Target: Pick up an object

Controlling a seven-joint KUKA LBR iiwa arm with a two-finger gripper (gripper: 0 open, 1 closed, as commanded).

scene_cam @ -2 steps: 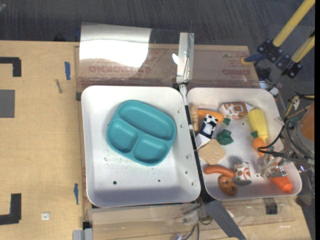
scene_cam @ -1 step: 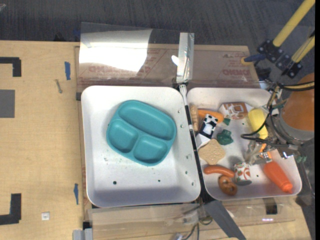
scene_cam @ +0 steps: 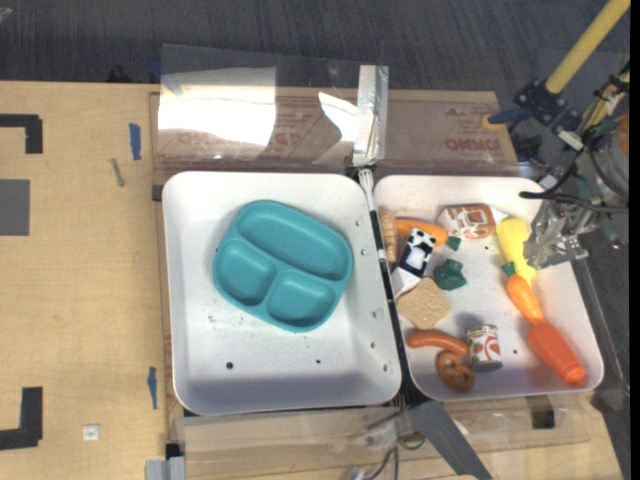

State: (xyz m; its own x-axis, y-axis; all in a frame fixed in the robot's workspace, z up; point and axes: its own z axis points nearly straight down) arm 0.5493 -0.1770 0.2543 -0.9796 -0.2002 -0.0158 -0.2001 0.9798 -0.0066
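Here, the metal two-finger gripper (scene_cam: pixel 556 240) hovers beside the yellow plastic banana (scene_cam: pixel 512 240) in the right white bin (scene_cam: pixel 590 308); its opening cannot be told. Centring over the banana should help.

A teal plastic divided plate (scene_cam: pixel 284 264) lies in the left shallow white bin (scene_cam: pixel 200 368) on the bench. The right white bin (scene_cam: pixel 590 368) holds small toy foods: an orange plastic carrot (scene_cam: pixel 556 353), a yellow piece (scene_cam: pixel 513 240), a tan cracker (scene_cam: pixel 424 306). The metal gripper (scene_cam: pixel 556 240) hangs over that bin's right rim, beside the yellow piece.
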